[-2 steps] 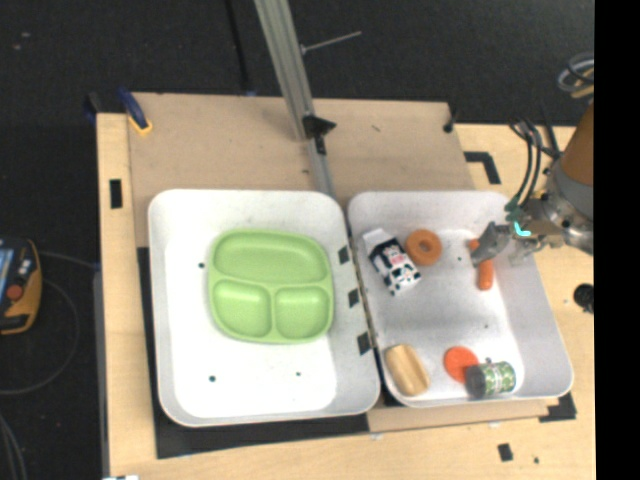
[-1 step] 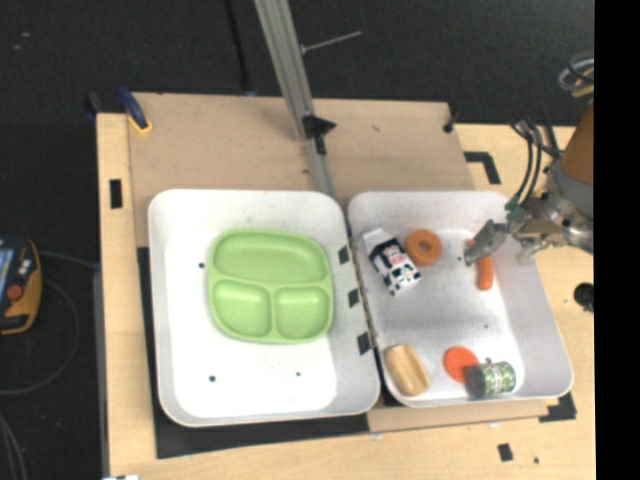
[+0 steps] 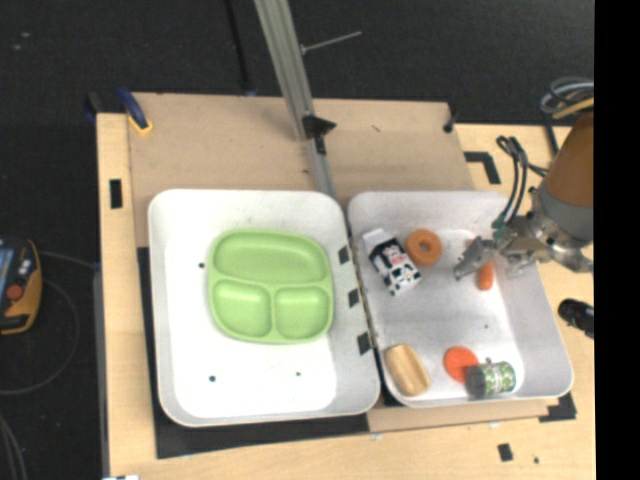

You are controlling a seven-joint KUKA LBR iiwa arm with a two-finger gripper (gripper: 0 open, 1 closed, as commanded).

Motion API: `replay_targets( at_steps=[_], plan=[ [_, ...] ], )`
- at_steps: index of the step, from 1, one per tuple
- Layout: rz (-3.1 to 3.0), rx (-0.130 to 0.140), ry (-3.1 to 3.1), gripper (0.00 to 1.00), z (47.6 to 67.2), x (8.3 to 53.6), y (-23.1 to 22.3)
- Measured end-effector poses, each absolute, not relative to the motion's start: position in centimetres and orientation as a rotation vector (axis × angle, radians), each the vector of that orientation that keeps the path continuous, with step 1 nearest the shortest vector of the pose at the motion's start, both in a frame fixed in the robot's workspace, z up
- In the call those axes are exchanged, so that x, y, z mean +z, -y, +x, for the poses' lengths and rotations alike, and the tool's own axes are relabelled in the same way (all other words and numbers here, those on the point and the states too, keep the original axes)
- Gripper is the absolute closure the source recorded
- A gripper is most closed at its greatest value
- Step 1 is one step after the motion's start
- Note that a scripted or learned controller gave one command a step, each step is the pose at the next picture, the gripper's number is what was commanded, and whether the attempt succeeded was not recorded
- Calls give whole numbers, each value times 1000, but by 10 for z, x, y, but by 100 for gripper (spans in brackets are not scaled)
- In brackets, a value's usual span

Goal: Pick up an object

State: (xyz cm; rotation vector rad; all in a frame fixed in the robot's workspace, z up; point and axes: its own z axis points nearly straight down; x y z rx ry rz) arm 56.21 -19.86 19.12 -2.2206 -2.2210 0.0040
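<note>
Tabletop (image 3: pixel 250 138) first: I see a pale wooden board carrying two shallow white bins side by side. My left bin (image 3: pixel 180 228) holds a green plate (image 3: pixel 270 286) with three compartments, sitting a little left of the bin's middle. My right bin (image 3: pixel 530 348) holds all the loose pieces.

From the right edge the arm (image 3: pixel 572 183) reaches in, orange band above the grey wrist, cables looping beside it. Its gripper (image 3: pixel 478 264) hangs over the upper right part of the right bin, and I can make out the metal fingers spread apart, so I read it as open (the picture is soft there). Nothing sits between them. A small orange stick (image 3: pixel 485 277) lies just under the gripper, touching or nearly so; I cannot tell which.

Going down in size: a black-and-white toy (image 3: pixel 393 262) lies near the bin's upper left, with an orange ring (image 3: pixel 425 247) just beside it on the right. A tan block (image 3: pixel 407 369) rests near the front left corner. Along the front wall a green can (image 3: pixel 491 378) lies on its side, touching a flat orange disc (image 3: pixel 459 360) at its left.

A grey metal rail (image 3: pixel 290 68) slants up from between the bins.
</note>
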Motion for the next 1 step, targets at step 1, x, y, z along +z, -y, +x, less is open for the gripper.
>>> replay_targets(
  at_steps=[1],
  plan=[
    [-2220,4,2220,0,552,141,198]
  ],
)
